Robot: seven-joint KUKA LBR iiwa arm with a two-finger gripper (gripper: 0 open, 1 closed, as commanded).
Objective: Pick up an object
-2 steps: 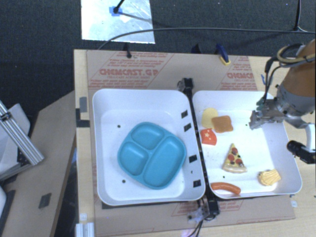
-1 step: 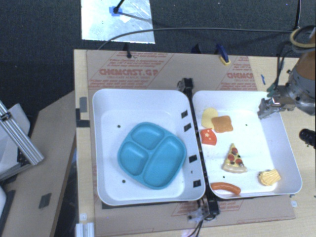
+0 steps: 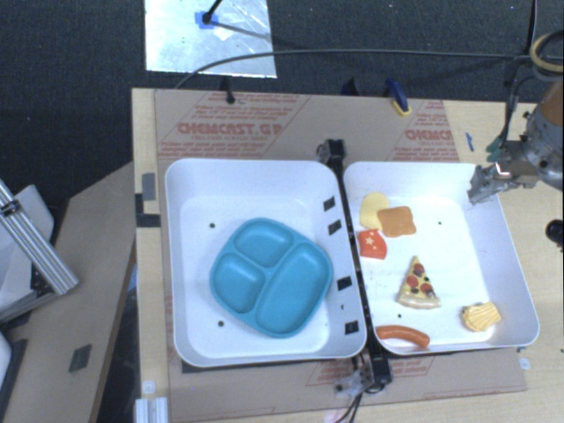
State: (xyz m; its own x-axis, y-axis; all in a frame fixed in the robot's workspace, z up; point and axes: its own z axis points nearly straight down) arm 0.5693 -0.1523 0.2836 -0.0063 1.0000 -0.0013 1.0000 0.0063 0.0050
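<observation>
Gripper (image 3: 486, 183) hangs at the far right rim of the right bin (image 3: 520, 298), fingers' state unclear, can't tell. Nothing seen in it. Pizza slice (image 3: 418, 285) lies mid-bin, w/ toast (image 3: 397, 222) beyond it, sausage (image 3: 403, 335) nearer. Risk: flat food, fingers prob skid off or hit rim coming in.
</observation>
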